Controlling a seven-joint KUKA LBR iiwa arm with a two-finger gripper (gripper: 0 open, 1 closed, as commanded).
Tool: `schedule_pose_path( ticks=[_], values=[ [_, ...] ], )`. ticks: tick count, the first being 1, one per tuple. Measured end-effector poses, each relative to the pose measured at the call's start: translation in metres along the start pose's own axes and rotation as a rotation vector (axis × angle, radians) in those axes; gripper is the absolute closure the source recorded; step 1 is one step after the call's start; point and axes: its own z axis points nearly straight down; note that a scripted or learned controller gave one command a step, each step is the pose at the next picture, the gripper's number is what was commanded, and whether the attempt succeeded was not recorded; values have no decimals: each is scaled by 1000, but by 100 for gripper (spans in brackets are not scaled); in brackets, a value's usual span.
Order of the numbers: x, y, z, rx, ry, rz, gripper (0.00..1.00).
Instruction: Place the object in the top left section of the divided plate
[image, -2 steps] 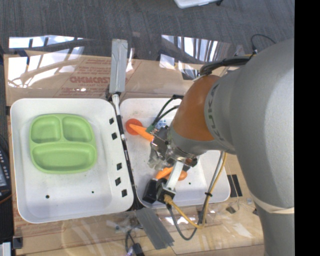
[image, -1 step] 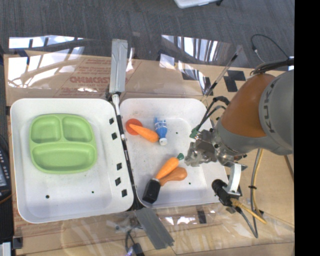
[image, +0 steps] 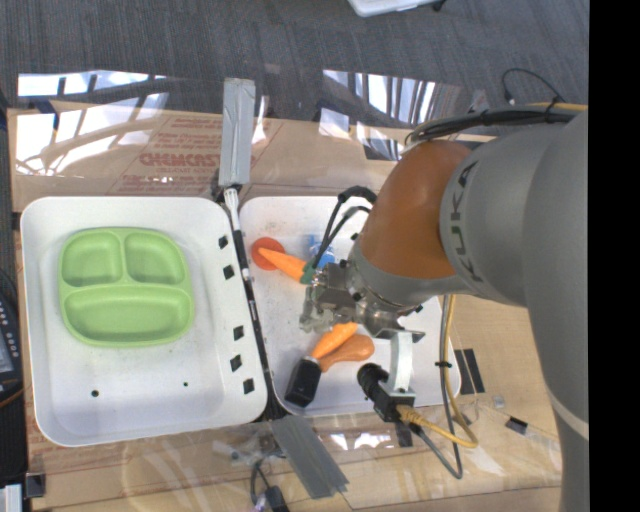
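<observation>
- Two white bins sat side by side on the table (image: 500, 330).
- The left bin (image: 130, 400) held a green divided plate (image: 126, 286) with three sections: two small ones at the top and one long one at the bottom.
- Nothing lay in the top left section (image: 91, 257) of the plate.
- The right bin (image: 280, 215) held the small toys.
- An orange carrot toy (image: 276, 259) lay near the top left of the right bin.
- A small blue thing (image: 314, 245) peeked out just beside the carrot.
- Another orange toy (image: 344, 346) lay lower in the right bin, right under the arm's wrist.
- A black block (image: 303, 381) lay just beside that orange toy, near the bin's bottom edge.
- The big grey arm (image: 520, 220) with its orange band (image: 425, 215) reached in from the right and hung over the right bin.
- The end effector (image: 335, 305) was low, over the second orange toy.
- I could not tell how wide it was spread, or if it had hold of anything.
</observation>
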Motion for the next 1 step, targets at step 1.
schedule_pose_path(
  ticks=[1],
  values=[
    [42,-10,35,2,-1,-186,100]
  ],
)
